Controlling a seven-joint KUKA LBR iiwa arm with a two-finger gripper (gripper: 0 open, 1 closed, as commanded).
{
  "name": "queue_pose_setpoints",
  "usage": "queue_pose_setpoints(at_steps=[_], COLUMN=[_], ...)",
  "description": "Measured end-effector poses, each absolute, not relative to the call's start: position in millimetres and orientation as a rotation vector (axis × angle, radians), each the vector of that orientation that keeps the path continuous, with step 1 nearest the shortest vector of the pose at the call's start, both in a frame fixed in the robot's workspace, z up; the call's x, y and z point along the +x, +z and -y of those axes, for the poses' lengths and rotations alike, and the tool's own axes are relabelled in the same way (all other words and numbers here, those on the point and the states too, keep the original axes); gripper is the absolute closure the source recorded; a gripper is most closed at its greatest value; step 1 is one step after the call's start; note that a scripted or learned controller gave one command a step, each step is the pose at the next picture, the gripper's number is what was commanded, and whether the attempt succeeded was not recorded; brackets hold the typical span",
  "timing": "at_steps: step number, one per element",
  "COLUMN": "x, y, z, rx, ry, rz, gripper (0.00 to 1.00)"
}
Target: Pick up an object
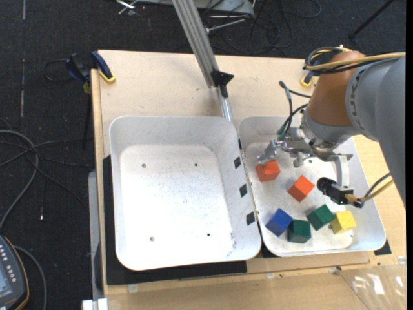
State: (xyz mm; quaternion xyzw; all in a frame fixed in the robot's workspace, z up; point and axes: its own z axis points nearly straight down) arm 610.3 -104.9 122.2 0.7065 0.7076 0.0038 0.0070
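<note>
Several small blocks lie in the right bin (368, 234): a red one (268, 170), an orange one (301, 188), a blue one (279, 221), a dark green one (299, 230), a green one (320, 216) and a yellow one (344, 221). My gripper (281, 158) hangs over the back half of this bin, just behind the red block and to the upper left of the orange one. Its two silver fingers (266, 154) stand spread apart with nothing between them. The grey arm with its orange band (332, 95) hides the bin's back right corner.
The left bin (122, 134) stands beside the right one, sharing a raised wall in the middle. A slanted metal rail (197, 34) runs down from the back to the bins' join. A blue and yellow clamp (97, 66) sits at the bench's back left corner.
</note>
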Motion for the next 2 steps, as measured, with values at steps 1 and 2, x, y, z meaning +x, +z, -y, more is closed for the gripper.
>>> queue_pose_setpoints(at_steps=[1,2], x=[605.4,609.8], y=[111.4,110.2], z=[103.4,125.8], rx=[2.205,2.205], ry=[0.036,0.043], rz=[-2.202,-2.207], gripper=[0.00,0.00])
